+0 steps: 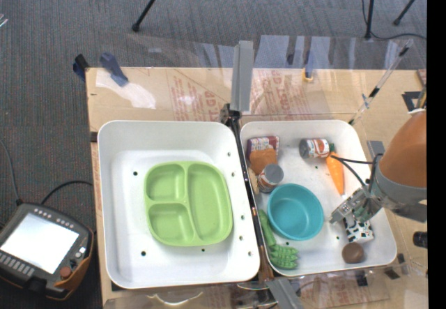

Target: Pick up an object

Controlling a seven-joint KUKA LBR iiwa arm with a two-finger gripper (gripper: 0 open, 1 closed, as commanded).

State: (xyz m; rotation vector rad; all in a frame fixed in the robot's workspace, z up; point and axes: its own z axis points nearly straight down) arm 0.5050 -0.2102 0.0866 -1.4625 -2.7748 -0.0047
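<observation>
Green divided tray (pixel 188 203) looked smooth matt plastic; teal bowl (pixel 295 211) glossier plastic. Both white bins (pixel 115 154) smooth, faintly shiny. Two cans (pixel 317 148) metal, reflective. Bench top (pixel 181 95) like raw cardboard.

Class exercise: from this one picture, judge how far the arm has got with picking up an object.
Done: the arm has reached into the right bin, its gripper low at the black-and-white patterned object. In hand: nothing visibly lifted; whether the object is gripped cannot be told. Left: a secure grasp and lift. The carrot and blue bowl lie untouched.
</observation>
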